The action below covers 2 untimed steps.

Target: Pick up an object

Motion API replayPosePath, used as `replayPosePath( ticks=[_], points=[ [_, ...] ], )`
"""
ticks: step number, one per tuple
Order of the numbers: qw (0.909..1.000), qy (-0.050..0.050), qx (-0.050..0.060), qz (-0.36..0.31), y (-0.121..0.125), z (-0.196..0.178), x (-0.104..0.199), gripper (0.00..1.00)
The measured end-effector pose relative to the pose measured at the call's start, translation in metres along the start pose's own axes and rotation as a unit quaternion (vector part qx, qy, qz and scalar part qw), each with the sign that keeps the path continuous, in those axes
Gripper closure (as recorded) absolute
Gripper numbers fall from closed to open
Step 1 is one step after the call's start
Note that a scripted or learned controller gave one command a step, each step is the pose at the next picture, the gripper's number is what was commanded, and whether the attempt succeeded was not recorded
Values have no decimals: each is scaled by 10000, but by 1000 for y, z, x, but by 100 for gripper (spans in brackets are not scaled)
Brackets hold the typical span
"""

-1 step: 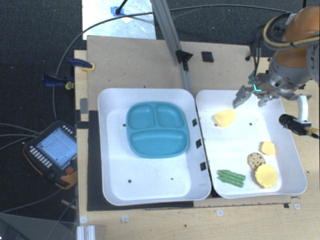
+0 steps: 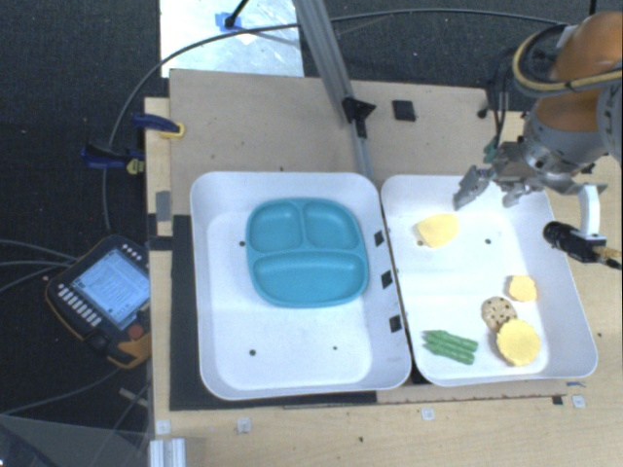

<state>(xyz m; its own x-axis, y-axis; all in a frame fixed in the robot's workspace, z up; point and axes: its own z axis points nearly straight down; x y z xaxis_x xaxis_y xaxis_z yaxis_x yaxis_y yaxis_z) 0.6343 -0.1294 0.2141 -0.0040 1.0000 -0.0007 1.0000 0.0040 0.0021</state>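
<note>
The table (image 2: 263,115) carries two shallow white bins side by side. The left bin (image 2: 224,358) holds a blue divided plate (image 2: 307,253), lying nearer that bin's far edge. The right bin (image 2: 560,290) holds the small things: a pale yellow lump (image 2: 437,230) near its far left corner, a round yellow piece (image 2: 519,342) and a speckled cookie (image 2: 497,311) toward its near right corner, a smaller yellow piece (image 2: 523,288) just beyond them, and a bundle of green beans (image 2: 450,345) along its near edge.

The arm (image 2: 574,76) reaches in over the right bin's far edge. Its gripper (image 2: 490,190) hangs above the bin floor with the jaws spread and nothing between them, just beside the yellow lump.

That lump looks the likeliest target. It appears to be toy food: light, probably smooth plastic or foam, slightly slippery. Closing across its narrower width near the middle should hold best.
</note>
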Motion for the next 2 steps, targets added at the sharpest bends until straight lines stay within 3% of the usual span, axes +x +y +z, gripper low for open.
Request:
replayPosePath(
  ticks=[2],
  points=[
    [10000,1,13,4,-4,86,9,0]
  ],
)
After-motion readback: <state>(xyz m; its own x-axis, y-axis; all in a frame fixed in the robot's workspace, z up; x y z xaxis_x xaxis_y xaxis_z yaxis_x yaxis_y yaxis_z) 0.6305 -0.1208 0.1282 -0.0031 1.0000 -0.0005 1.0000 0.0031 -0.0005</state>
